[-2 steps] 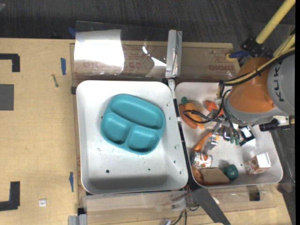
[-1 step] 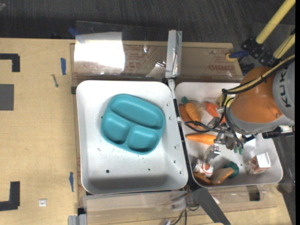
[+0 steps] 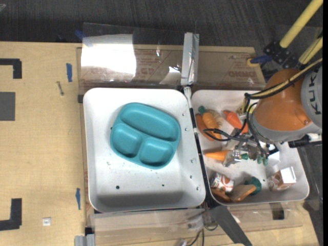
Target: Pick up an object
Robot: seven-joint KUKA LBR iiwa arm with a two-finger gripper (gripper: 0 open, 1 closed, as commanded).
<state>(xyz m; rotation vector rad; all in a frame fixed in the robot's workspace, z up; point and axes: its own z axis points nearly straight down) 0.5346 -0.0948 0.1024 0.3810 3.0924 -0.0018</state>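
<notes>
- Two white bins sit side by side on the bench: the left bin [image 3: 97, 188] carries a teal divided tray [image 3: 145, 134], and the right bin [image 3: 300, 181] is crowded with small items.
- The arm [image 3: 282, 109], orange band showing, hangs low over the middle of the right bin, with the gripper [image 3: 245, 152] down among the clutter.
- Whether the gripper is open, closed or has anything in it — cannot tell; cables and metal parts blur together there.
- Candidate objects lie all around it: an orange carrot-like piece [image 3: 211, 121] near the bin's far-left corner, another orange piece [image 3: 233, 118] beside it, an orange stick [image 3: 215, 156] just left of the gripper, a green-and-brown item [image 3: 247, 188] toward the near edge, and a small white-and-brown box [image 3: 285, 177] at the right.
- By my read, this is the reach-and-grasp stage; nothing looks lifted clear of the bin.
- Next move calls for settling on one item, most likely the orange stick touching-close on the left, then a straight lift.
- Room is tight: the dividing wall between the bins is near on the left, neighbours crowd every side, and the only open way out is up.
</notes>
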